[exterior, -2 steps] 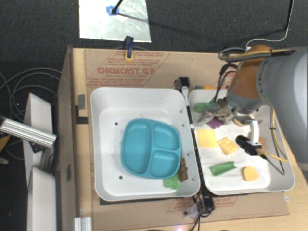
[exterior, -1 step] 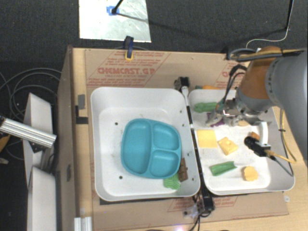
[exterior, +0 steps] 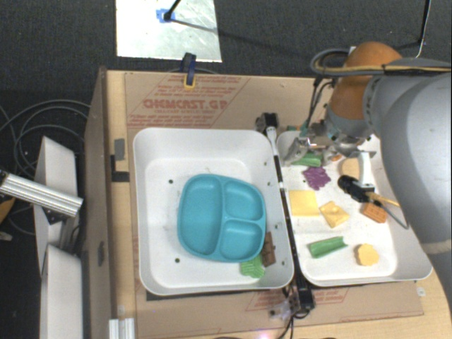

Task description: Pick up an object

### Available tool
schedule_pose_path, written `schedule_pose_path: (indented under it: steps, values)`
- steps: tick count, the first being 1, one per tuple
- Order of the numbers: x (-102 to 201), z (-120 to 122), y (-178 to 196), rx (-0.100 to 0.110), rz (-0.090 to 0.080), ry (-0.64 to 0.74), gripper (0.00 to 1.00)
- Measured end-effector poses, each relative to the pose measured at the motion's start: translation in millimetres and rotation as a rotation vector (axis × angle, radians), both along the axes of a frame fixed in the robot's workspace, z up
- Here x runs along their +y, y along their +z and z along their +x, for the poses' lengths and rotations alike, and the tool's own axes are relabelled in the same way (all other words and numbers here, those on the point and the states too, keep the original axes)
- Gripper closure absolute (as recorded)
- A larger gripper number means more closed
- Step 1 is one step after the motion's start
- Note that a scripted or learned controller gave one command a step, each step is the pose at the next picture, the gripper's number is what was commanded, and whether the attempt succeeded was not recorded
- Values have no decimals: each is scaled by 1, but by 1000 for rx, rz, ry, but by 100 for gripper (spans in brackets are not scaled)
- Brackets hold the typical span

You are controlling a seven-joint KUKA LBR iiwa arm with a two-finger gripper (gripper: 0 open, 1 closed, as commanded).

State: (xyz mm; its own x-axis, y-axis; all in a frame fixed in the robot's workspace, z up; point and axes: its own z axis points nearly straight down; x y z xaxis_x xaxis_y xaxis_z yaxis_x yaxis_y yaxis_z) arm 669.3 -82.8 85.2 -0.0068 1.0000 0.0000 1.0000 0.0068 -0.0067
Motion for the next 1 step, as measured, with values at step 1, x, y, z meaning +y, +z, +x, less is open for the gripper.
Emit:
schedule_pose_path:
  steps: [1]
  values:
    - [-28, -76, -1, -2, 0, -10, 0]
